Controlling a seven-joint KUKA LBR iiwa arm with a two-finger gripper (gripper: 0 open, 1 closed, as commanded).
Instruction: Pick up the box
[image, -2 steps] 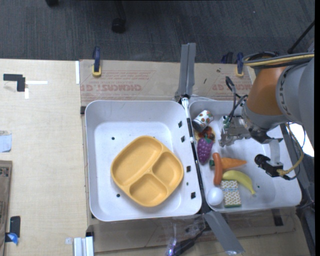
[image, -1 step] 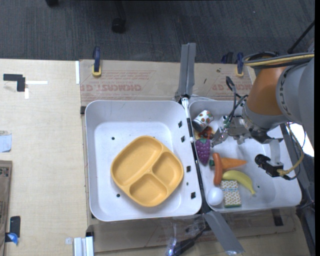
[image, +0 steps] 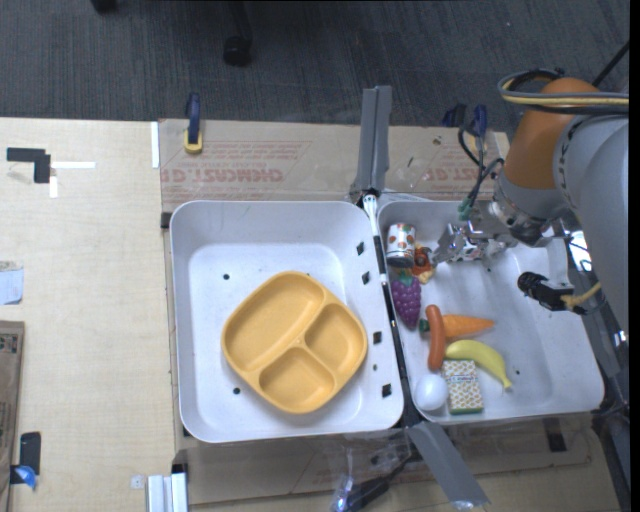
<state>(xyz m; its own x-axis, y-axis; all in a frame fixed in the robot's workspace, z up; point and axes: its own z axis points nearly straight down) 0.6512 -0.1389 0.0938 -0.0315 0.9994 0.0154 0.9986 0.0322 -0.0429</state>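
Gripper (image: 462, 243) sits low over the upper part of the right bin (image: 560, 385), at the end of the grey arm (image: 590, 170) that comes in from the right edge with its orange band (image: 545, 135) above the wrist; its metal parts are a small glinting tangle from this height and I cannot tell how far it is parted, though nothing shows in its grasp

Largest of all, the left bin (image: 200, 260) carries a yellow divided plate (image: 293, 342) lying tilted across its middle, with bare white floor around it on every side. The right bin is narrower in this view, and its things crowd the left wall next to the central divider, so the right half of its floor lies open under the arm.

Down that left side run a small can (image: 400, 240) near the gripper, a bunch of purple grapes (image: 406, 298), a carrot (image: 450, 328) with a red-orange piece alongside, and a banana (image: 480, 357).

Near the bin's bottom edge lies the box (image: 463, 386), flat, small and rectangular, pale with a green speckled face. Its upper end touches the banana, a white egg (image: 431, 391) sits just beside it on the left, and it is well apart from the gripper, with open floor to its right
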